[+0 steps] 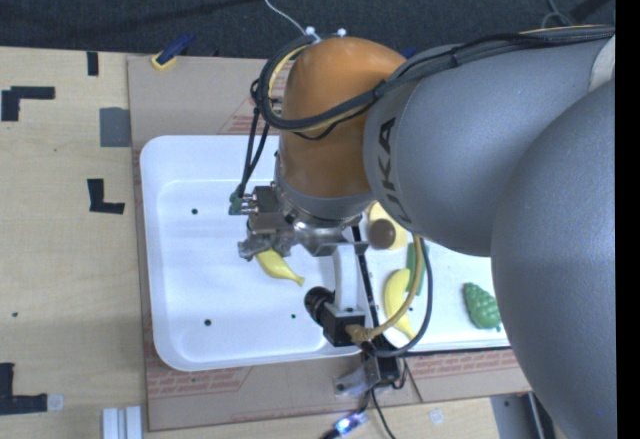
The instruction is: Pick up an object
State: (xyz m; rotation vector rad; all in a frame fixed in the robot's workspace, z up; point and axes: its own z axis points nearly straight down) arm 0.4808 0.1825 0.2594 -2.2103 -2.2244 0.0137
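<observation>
My gripper (268, 242) hangs over the middle of the left white bin (190, 327), with the orange wrist band (335, 117) right above it. A small yellow curved object (280, 266) pokes out from under the gripper's lower edge. Its upper end is hidden by the gripper body, and I cannot see whether it rests on the bin floor or is lifted off it. The arm covers most of the right bin (450, 332).
In the right bin lie a yellow banana-shaped item (397, 293), a green knobbly object (481, 307) and a round tan piece (381, 232). Black cables (330, 312) dangle over the wall between the bins. Cardboard and a wooden bench surround the bins.
</observation>
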